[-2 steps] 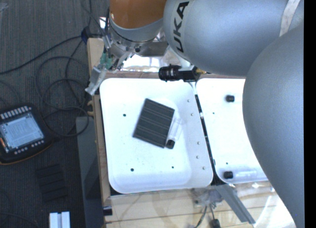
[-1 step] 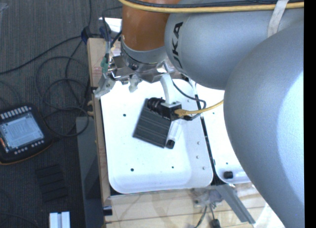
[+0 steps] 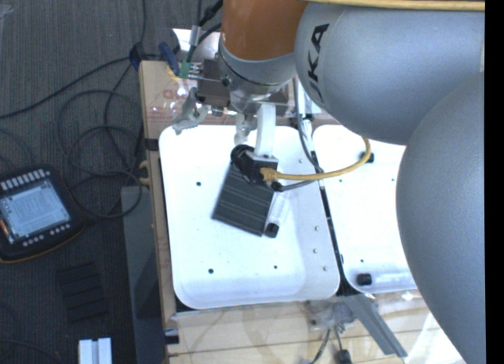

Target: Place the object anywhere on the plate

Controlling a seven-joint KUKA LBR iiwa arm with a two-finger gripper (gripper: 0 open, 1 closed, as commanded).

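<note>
A dark grey ribbed slab (image 3: 242,202) lies tilted in the middle of the left white bin (image 3: 197,276). A pale tube-like piece (image 3: 276,209) with a small black end (image 3: 272,230) rests along the slab's right edge. My gripper (image 3: 219,128) hangs over the far edge of this bin, just beyond the slab and not touching it. Its fingers (image 3: 186,118) stand spread apart with nothing between them. A black part with a yellow cable (image 3: 315,172) hangs under the wrist above the slab's top corner. The arm hides the far part of both bins.
The right bin (image 3: 370,221) is mostly covered by the arm; a small black item (image 3: 364,279) lies near its front edge. A teach pendant (image 3: 31,213) and cables lie on the floor to the left. The bench's wooden edge (image 3: 236,325) runs along the front.
</note>
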